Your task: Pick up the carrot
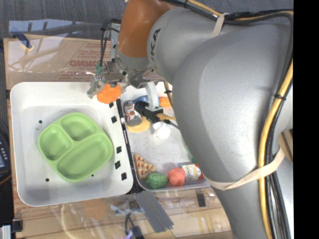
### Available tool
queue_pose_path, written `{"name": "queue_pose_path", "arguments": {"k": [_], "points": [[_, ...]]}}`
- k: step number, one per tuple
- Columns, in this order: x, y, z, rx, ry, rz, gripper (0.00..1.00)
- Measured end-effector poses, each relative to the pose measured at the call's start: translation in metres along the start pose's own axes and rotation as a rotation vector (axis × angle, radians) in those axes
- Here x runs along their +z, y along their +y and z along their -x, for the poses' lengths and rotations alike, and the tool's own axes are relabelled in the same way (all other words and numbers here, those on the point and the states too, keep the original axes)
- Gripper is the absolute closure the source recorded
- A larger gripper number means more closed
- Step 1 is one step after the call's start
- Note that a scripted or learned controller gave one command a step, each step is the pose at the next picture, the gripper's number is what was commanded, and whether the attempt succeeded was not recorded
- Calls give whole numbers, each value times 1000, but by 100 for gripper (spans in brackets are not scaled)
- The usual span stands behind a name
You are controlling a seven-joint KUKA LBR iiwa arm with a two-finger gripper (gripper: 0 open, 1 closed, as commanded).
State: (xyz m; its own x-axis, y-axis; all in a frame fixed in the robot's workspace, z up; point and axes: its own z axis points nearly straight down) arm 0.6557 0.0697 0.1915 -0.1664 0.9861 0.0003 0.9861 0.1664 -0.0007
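Orange carrot (108,93); lime-green divided plate (75,146) in the white left bin (25,183). The white right bin (164,148) shows a green vegetable (156,180), a red-orange fruit (176,176), and a tan, red-checked pizza slice (142,166). Grey arm (224,93) with orange band (139,29).

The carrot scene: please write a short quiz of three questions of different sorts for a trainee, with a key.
1. True or false: the carrot lies inside the green plate.
2. How many compartments does the green plate have? A) two B) three C) five
3. Fill in: the green plate sits in the ___ bin of the camera view.

Key:
1. False. The carrot is at the tool, above the bin's far right corner, apart from the plate.
2. B
3. left
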Motion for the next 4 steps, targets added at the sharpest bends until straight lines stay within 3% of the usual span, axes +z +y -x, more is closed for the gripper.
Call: {"name": "queue_pose_path", "arguments": {"k": [1, 2, 3, 4], "points": [[0, -67, 60, -98, 0, -4, 100], [1, -37, 47, -83, 0, -3, 100], [1, -48, 6, 214, 0, -8, 100], [-35, -96, 41, 112, 1, -5, 100]]}}
